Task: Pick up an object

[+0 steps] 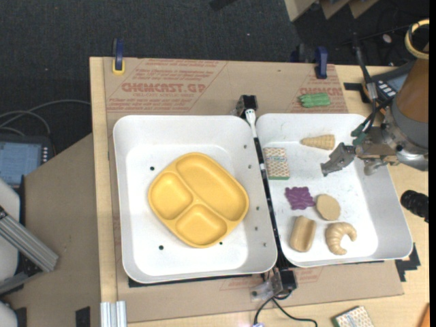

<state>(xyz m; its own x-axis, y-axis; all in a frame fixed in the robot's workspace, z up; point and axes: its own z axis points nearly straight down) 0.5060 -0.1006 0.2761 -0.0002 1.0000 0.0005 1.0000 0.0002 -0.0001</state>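
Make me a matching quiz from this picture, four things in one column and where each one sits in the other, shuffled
Things:
1. yellow divided plate
2. green toy
3. croissant
4. cone

Places:
A. right bin, near corner
B. on the board behind the right bin
C. left bin
D. right bin, far side, left of the claw

Pairs: 1-C, 2-B, 3-A, 4-D

Open floor mid right bin [381,203]; toy foods [320,227] crowd front
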